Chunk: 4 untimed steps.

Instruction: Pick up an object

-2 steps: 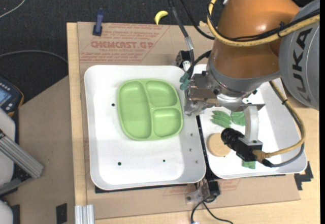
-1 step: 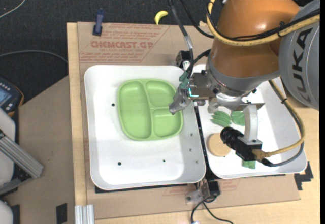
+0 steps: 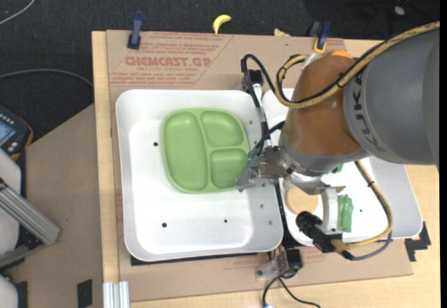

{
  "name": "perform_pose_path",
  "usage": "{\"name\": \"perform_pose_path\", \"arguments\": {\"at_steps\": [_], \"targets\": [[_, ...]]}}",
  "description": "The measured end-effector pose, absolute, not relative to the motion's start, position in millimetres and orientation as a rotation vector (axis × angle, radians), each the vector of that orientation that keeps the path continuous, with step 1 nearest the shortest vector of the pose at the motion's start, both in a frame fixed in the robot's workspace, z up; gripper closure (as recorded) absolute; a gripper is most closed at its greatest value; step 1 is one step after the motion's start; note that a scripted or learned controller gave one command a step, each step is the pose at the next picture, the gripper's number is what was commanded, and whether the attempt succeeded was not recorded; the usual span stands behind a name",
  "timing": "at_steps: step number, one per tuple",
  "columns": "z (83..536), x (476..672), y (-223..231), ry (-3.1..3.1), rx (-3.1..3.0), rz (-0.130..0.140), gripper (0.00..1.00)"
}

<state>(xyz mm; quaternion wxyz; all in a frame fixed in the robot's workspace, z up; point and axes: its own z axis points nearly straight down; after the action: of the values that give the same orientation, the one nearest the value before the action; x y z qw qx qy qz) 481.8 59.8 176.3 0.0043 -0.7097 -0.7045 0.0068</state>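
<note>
A divided plate (image 3: 202, 151) lies in the left bin (image 3: 140, 216), toward its right wall. The arm (image 3: 363, 104) hangs over the right bin (image 3: 405, 212), claw (image 3: 253, 172) at the plate's right edge.

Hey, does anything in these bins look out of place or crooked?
Slightly. The green divided plate sits skewed in the left bin, its right edge by the hand. A yellow banana-shaped item lies off the bench on the dark floor.

Green divided plate (image 3: 204, 149) in left bin (image 3: 140, 160).
</note>
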Motion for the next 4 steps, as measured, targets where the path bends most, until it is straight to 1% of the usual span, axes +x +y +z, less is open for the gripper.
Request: {"name": "perform_pose_path", "arguments": {"at_steps": [1, 2, 3, 4], "targets": [[195, 484.6, 64, -2.218, -2.225, -0.003, 1.00], [362, 481.2, 17, -2.228, -2.235, -0.024, 1.00], [369, 493.5, 84, -2.230, -2.216, -0.006, 1.00], [403, 479.2, 98, -2.227, -2.220, -0.008, 1.00]]}}
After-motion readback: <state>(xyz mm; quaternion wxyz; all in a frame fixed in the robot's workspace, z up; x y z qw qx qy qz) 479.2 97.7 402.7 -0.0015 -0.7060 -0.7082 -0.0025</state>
